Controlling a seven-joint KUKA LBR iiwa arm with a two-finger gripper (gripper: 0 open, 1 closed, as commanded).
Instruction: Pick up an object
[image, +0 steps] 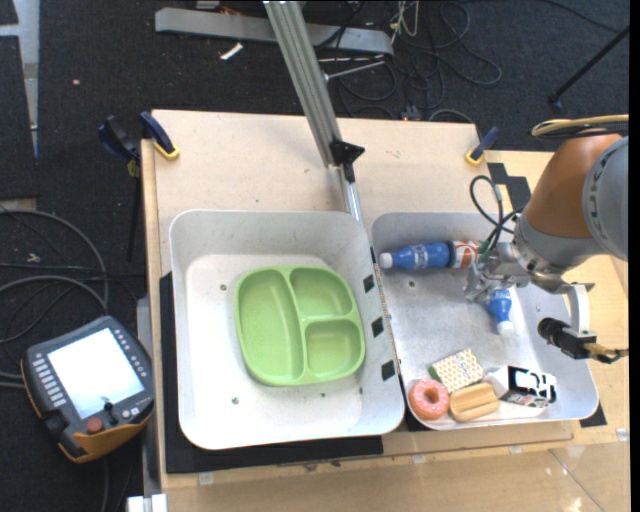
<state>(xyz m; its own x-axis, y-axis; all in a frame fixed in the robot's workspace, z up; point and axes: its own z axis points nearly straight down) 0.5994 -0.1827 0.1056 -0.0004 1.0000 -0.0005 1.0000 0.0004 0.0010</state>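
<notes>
The table carries two white bins side by side. The left bin holds a green divided plate near its middle. The right bin holds the candidates for picking: a blue-capped bottle lying along its far edge, and a cluster in its near corner of a pink donut, a tan bread roll, a checked cracker and a black-and-white packet.

The arm reaches in from the right, and the pincer sits low over the bin's middle by a small blue item. Whether it is spread or pressed together I cannot tell, nor whether it pinches that item.

The risks, as I judge them: a shallow, off-centre grip could let the small blue item slip out on lifting, or a descent beside it could nudge it away or send the nearby bottle rolling.
</notes>
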